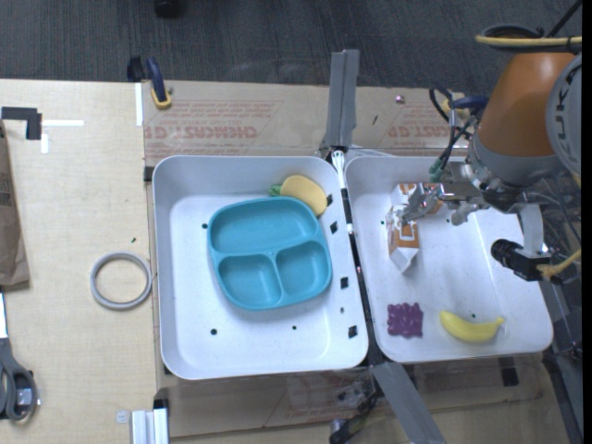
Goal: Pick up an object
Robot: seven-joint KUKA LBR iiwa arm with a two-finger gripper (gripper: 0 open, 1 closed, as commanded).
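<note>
The pincer [427, 202] hovered over the right bin [518, 340] beside a small carton [404, 240]; its state was unclear, nothing lifted yet.

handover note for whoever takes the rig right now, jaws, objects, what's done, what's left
Gripper: low over the right bin, at the top of the orange-and-white carton; grip state unclear.
Right bin also holds purple grapes and a banana.
Left bin: blue divided plate, yellow fruit behind it.
Done: approach to the carton.
Left: confirm the grasp and lift.
</note>
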